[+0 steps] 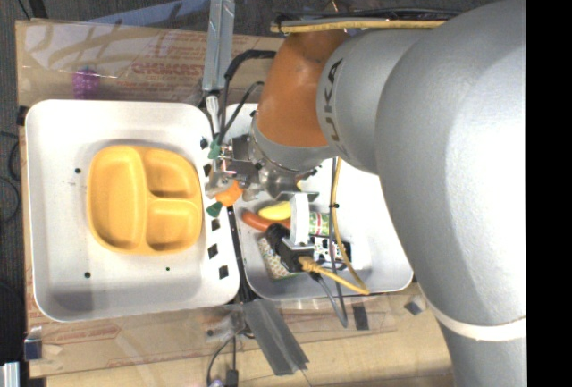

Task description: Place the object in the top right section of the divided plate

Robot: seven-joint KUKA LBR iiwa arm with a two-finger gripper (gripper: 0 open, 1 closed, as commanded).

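Observed, left to right. The left shallow white plastic bin (54, 287) holds the yellow divided plastic plate (143, 197), lying flat with one long compartment on its left side and two smaller compartments on its right, one far and one near; the far-right compartment, taken here as the target section, sits closest to the ridge where the two bins meet. At that ridge, over the left edge of the right shallow white bin (393, 273), the pincer (225, 180) hangs below the orange wrist band of the grey arm (429, 108). A small orange object (229, 194) shows at the pincer's tip; whether it sits between the fingers cannot be told, nor can the state of the fingers. Just right of it, in the right bin, lie a yellow and red elongated item (273, 215), a small printed carton (308, 229) and a dark speckled item (279, 260). Judgement: the deciding relation is that the target compartment lies directly left of the pincer, near, across the ridge; a short leftward carry would serve, provided the object is in fact secured.
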